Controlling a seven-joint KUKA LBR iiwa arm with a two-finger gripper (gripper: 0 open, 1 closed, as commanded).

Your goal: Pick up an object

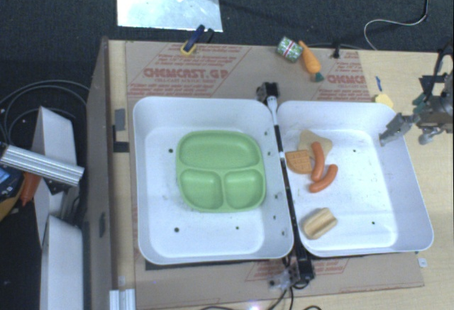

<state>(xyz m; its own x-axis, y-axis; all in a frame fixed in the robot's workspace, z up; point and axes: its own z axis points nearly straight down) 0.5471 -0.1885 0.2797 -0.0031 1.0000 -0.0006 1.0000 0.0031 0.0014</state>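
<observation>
In the right bin (376,230) lie two orange-red sausages (318,155) (323,179), a square tan cracker (299,161), a pale wedge of cheese (311,140) and a tan bread roll (318,223). They cluster on the bin's left side. My gripper (408,125) hangs at the right edge of the view, over the bin's far right rim, well apart from the food.
The left bin (152,159) holds a green divided plate (220,171). Beyond the bins, on the cardboard, rest a toy carrot (310,60) and a small green can (289,48). A yellow clip (190,44) sits at the far edge. A cable (397,21) trails at the top right.
</observation>
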